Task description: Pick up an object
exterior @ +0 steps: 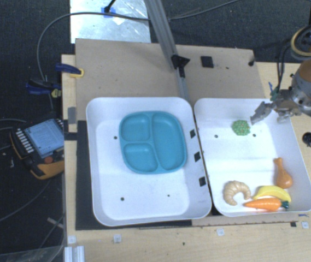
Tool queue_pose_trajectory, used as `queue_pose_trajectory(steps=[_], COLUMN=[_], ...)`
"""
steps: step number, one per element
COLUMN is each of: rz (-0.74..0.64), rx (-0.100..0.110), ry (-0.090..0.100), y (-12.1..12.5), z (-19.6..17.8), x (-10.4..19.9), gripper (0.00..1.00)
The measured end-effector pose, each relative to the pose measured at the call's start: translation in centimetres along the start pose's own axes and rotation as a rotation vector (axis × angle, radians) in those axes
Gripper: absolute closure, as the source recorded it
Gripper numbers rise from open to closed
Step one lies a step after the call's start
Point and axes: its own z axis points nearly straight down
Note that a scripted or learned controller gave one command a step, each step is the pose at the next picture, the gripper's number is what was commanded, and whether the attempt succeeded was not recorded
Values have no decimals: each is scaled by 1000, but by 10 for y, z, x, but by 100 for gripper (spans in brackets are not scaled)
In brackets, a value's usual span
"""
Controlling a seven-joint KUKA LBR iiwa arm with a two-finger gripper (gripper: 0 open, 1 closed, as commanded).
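In the right bin (300, 146) a green broccoli piece (241, 127) lies near the back. Along the bin's front sit a tan croissant (236, 191), a yellow banana (273, 192) and an orange carrot (264, 204), close together. A brown chicken drumstick (282, 172) lies by the right wall. My gripper (260, 113) hangs over the right bin's back right part, just right of and above the broccoli, its fingers pointing down-left toward it. Nothing shows between the fingers.
The left bin (103, 201) holds a blue divided plate (152, 141). A grey pole (163, 26) slants over the bench behind the bins. Clamps and a handheld device (40, 143) lie off the bench's left side.
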Motion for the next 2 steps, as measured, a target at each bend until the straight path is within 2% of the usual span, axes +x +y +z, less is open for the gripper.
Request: queue_pose_trajectory(steps=[2], rz=[2], rx=[-6], ry=[-2], y=[-4], z=[92], x=[-8], gripper=[0])
